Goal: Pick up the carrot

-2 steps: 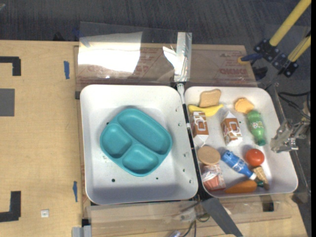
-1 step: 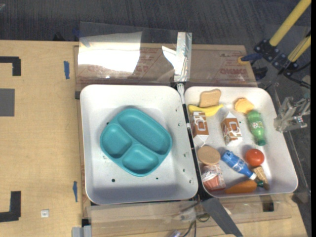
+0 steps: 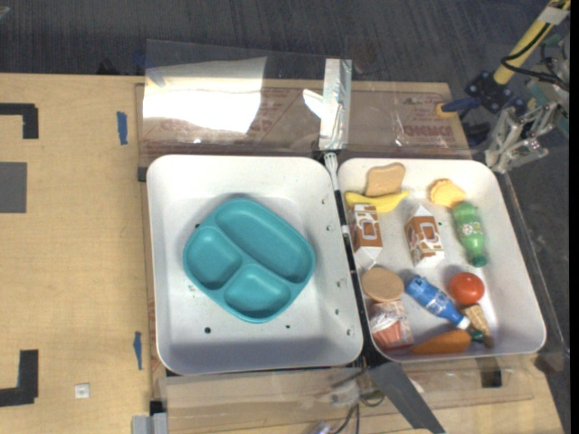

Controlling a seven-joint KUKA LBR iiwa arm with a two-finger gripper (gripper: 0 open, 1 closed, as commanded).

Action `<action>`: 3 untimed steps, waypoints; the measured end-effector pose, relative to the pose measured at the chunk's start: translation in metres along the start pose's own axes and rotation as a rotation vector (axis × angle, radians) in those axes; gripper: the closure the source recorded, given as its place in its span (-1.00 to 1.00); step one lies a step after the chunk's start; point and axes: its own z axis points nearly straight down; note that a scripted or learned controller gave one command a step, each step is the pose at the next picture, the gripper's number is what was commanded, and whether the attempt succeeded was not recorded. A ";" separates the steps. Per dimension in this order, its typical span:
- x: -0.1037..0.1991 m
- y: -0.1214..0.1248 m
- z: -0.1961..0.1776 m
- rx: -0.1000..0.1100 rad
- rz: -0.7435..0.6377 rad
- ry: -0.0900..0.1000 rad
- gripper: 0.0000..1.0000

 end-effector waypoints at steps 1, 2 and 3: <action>-0.005 -0.004 -0.047 0.003 -0.440 -0.003 1.00; 0.056 0.028 0.048 -0.008 -0.723 0.005 1.00; 0.017 0.006 -0.018 0.001 -0.937 -0.002 1.00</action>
